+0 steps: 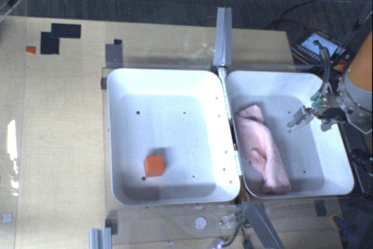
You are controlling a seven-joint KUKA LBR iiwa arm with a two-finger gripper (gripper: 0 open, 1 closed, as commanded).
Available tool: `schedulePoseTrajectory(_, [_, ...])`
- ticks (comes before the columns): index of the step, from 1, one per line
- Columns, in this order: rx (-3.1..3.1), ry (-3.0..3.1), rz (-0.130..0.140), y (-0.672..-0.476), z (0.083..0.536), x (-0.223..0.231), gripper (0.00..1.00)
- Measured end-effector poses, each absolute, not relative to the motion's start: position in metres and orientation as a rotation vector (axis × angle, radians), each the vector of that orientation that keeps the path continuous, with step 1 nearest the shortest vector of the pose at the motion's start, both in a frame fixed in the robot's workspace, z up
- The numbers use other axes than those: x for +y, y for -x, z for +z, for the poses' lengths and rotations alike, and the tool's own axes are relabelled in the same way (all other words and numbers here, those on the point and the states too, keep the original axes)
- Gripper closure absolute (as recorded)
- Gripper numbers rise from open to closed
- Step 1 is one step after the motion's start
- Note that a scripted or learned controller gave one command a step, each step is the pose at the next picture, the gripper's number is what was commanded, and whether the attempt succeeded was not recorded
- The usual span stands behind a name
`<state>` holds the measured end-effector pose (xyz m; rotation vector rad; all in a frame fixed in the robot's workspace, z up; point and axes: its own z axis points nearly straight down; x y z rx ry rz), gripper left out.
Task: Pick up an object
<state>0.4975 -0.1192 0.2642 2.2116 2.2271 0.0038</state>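
A small orange block [154,165] lies in the left bin [125,125], near its front. A rolled pink cloth [262,148] lies lengthwise along the left side of the right bin [332,183]. My gripper [309,121] hangs over the right part of the right bin, to the right of the cloth and apart from it. Its fingers are spread open and hold nothing. The arm's orange band [361,67] shows at the right edge.
A metal divider post [222,38] stands behind the seam between the bins. Black markers [58,37] and a small orange tag [31,50] lie on the wooden bench at far left. Cables and a device [317,46] sit behind the right bin.
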Motion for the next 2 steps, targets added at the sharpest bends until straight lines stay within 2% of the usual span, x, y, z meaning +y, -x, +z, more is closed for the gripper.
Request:
schedulePoseTrajectory(1, [2.398,-2.026,0.004,-0.523,0.140,-0.119,0.00])
schedulePoseTrajectory(2, [2.495,-1.887,0.014,-0.602,0.092,-0.111,0.00])
